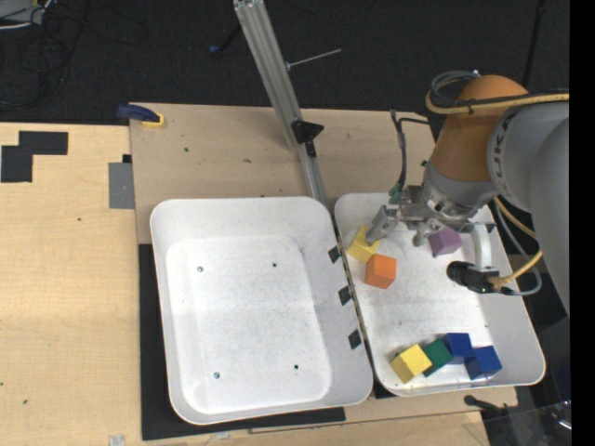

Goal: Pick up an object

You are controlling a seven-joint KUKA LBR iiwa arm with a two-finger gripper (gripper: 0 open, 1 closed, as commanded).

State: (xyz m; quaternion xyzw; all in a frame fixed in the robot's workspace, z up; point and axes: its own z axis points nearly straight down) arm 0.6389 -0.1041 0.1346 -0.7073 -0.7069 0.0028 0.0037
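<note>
The gripper hangs low over the right bin, beside a yellow block, an orange cube and a purple block; yellow, green and blue blocks cluster near its front rim.

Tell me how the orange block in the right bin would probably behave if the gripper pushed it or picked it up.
The orange block has flat faces and sharp edges, so it would probably slide, not roll. It looks matte, perhaps foam or painted wood, so likely light and not slippery. The yellow block sits close beside it, so a push might shift both.
</note>
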